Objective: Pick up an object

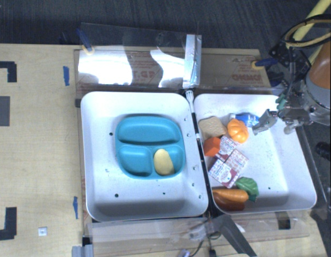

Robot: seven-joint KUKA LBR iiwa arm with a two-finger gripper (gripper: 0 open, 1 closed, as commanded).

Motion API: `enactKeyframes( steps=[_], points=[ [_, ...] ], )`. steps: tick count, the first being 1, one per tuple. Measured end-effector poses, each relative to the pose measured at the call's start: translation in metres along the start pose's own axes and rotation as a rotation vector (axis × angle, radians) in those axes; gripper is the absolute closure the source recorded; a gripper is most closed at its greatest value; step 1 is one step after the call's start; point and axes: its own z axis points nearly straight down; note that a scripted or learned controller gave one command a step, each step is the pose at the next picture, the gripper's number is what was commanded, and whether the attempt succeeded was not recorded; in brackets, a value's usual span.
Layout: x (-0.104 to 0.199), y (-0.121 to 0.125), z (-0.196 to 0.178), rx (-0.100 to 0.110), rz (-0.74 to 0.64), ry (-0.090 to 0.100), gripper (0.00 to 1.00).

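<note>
Carrot-shaped toy is lying at the right bin's front edge, green piece touching it. End effector is hovering open over the far right side with nothing between its fingers. Judging approach step: next needs descending onto the orange round toy just beside it.

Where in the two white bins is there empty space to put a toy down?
The right bin is bare on its right half, between the toy pile and its right wall. The left bin has a bare strip around the blue tray. It is crowded along the right bin's left side, from the bread to the carrot.
</note>
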Motion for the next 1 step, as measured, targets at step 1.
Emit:
enactKeyframes(
  steps=[1],
  points=[
    [0.0311,0.0624,0.0991,0.009,0.002,0.001,0.0]
  ],
)
